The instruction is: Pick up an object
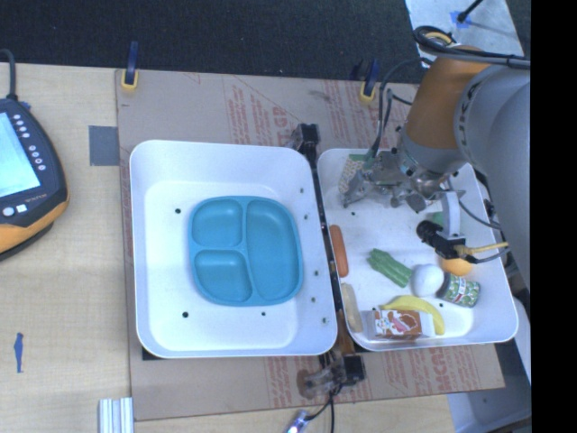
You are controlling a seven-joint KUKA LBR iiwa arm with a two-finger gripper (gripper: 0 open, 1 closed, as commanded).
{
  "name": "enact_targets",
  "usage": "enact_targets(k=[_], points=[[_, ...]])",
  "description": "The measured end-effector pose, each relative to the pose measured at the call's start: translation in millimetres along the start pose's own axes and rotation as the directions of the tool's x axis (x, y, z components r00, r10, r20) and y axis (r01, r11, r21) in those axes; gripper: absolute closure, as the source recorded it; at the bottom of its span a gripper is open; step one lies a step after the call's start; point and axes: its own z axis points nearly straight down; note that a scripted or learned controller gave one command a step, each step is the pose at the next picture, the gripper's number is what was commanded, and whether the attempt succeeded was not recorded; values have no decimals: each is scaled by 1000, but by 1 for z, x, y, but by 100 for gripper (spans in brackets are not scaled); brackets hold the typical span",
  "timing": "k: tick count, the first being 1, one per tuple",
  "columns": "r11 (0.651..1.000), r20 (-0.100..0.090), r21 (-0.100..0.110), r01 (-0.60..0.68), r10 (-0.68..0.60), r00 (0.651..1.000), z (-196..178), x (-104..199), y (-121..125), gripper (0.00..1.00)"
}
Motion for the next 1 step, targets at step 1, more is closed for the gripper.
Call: enact_targets(k=[1], points=[[1000, -1, -5, -3, 3, 1000, 10, -44, 16, 0]])
